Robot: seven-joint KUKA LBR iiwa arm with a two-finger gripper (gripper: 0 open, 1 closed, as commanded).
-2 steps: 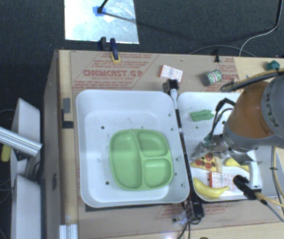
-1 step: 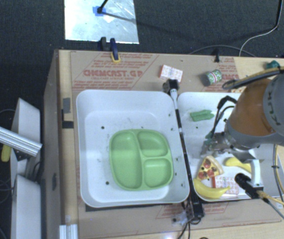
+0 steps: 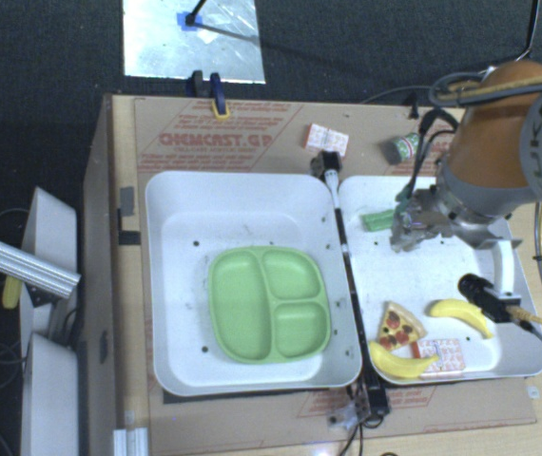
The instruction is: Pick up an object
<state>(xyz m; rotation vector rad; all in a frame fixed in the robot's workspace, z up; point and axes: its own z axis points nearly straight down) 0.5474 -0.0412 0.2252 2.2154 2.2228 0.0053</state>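
The gripper (image 3: 406, 236) was seen in the right bin (image 3: 513, 359), just beside a green block (image 3: 377, 220); its opening could not be told.

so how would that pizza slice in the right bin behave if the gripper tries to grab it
The pizza slice looks flat and thin, so it probably offers little to pinch. It seems to be a light toy, likely to slide on the smooth right bin. It touches a banana, which may shift too.

One fixed camera sits above the bench (image 3: 204, 131), looking down at a slant. Both white bins (image 3: 171, 207) occupy the frame's centre and lower half. The arm (image 3: 499, 131) enters from the upper right.
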